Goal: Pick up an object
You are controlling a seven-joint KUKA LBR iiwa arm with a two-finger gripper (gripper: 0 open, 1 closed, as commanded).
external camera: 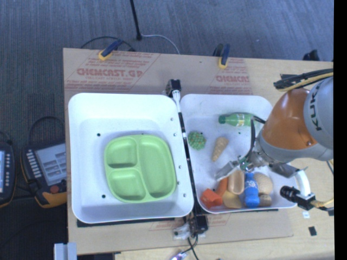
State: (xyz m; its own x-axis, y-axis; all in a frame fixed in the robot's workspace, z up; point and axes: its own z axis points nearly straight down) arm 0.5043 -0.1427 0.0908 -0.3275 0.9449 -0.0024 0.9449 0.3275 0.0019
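We cannot tell the state of our end effector, low over the right bin, so with the blue bottle just below it among crowded toys, we descend straight and close on that alone.

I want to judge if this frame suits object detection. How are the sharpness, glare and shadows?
Camera view: soft overall, small toys in the right bin blur together near the gripper; the white bins look bright, close to washed out; shadows are faint, with a light one beside the green divided plate in the left bin.
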